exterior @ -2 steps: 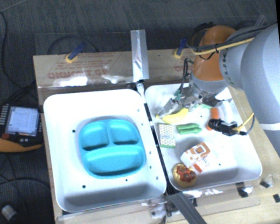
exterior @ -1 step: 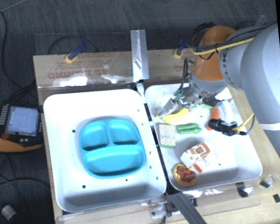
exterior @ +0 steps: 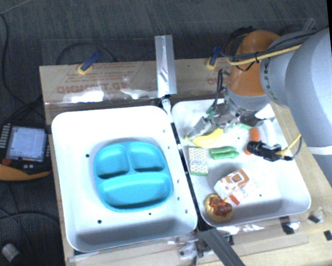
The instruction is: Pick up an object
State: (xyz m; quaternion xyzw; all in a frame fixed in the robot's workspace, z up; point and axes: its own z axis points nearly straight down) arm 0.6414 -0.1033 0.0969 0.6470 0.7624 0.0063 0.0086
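Grey arm reaching into the right bin (exterior: 296,195), claw (exterior: 222,116) low at its back edge just above a yellow object (exterior: 206,137), partly hidden, green piece (exterior: 223,152) beside, blue tray (exterior: 133,173) in left bin (exterior: 81,227).

The arm (exterior: 308,79) is cut off by the right edge and covers the right bin's (exterior: 290,196) far right corner. The gripper (exterior: 220,118) is too blurred to resolve its fingers. The yellow object (exterior: 206,137) lies partly hidden beneath it.
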